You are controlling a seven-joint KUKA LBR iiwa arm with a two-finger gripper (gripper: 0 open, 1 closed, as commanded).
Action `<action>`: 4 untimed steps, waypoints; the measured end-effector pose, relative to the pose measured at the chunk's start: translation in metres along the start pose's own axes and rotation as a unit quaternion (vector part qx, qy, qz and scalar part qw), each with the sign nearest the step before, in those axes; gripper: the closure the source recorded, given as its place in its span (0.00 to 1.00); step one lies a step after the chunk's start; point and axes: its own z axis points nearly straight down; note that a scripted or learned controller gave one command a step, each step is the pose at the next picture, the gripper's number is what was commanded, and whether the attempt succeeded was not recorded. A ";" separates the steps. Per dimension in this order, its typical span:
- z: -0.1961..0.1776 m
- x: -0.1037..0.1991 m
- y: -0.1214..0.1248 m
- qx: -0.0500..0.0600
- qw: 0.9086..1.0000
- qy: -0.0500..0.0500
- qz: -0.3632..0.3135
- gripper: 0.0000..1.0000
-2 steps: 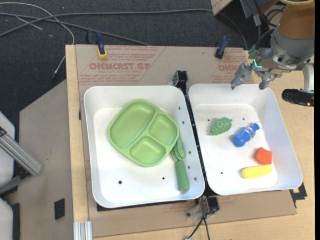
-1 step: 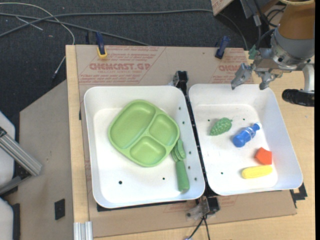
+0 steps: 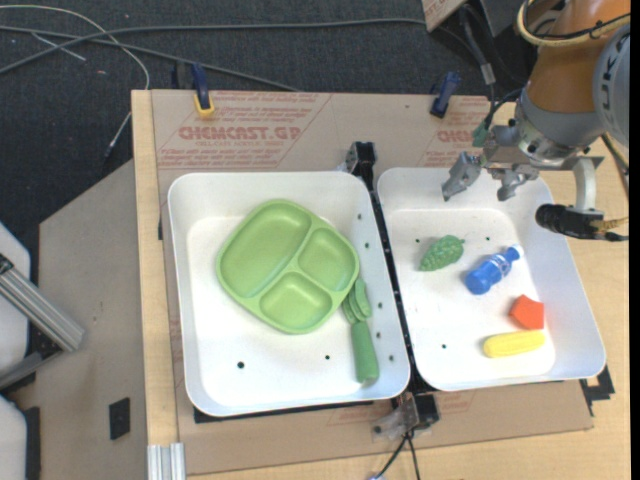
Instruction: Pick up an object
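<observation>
The left bin (image 3: 190, 268) holds a green divided plate (image 3: 288, 265) with a green fork (image 3: 361, 333) at its right. The right bin (image 3: 570, 308) holds a green leafy item (image 3: 441, 252), blue bottle (image 3: 490, 270), orange block (image 3: 527, 312) and yellow corn (image 3: 514, 344). The gripper (image 3: 485, 180), upper right, hangs spread wide, holding nothing.

You're looking down on dark grey carpet (image 3: 80, 118) crossed by thin pale cables (image 3: 95, 40) — a brown cardboard sheet (image 3: 250, 123) covers the bench, held by blue clamps (image 3: 203, 98)

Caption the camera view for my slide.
Open end effector hovers above right bin holding bottle and green toy.
</observation>
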 end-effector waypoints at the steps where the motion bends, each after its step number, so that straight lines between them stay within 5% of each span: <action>1: 0.058 -0.008 0.003 0.002 1.000 0.000 0.000 0.00; 2: 0.112 -0.012 0.012 0.002 1.000 0.000 0.000 0.00; 3: 0.097 -0.012 0.013 -0.002 1.000 0.000 0.000 1.00; 4: 0.053 -0.011 0.013 -0.004 1.000 -0.001 0.000 1.00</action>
